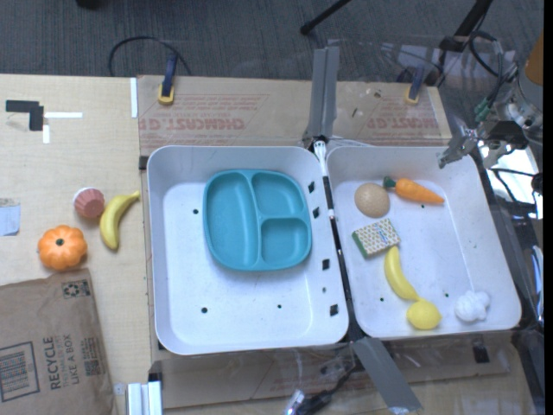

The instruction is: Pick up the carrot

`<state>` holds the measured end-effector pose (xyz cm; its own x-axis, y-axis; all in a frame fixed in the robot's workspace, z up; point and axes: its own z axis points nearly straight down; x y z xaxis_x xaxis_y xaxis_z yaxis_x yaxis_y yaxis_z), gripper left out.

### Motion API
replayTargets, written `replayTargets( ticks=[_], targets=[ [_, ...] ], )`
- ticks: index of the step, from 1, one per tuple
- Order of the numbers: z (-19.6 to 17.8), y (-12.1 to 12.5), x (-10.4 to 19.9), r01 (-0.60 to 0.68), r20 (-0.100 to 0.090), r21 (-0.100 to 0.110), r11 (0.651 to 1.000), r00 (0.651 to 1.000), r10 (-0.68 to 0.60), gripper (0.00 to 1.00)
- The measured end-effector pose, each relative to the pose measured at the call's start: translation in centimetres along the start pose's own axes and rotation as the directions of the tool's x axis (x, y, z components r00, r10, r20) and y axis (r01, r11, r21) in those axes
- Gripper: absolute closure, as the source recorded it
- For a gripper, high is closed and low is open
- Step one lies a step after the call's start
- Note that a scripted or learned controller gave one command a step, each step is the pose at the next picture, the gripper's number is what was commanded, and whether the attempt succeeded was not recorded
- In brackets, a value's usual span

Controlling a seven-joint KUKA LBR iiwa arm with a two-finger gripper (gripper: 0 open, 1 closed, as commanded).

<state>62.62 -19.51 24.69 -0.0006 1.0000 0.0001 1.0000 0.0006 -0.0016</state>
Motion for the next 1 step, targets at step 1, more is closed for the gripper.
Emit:
replayTargets(
  ticks=[1],
  targets=[
    [15.11, 0.15, -0.84, -0.206, 0.001, -0.001, 0.979, 0.979, 0.206, 0.0]
  ],
)
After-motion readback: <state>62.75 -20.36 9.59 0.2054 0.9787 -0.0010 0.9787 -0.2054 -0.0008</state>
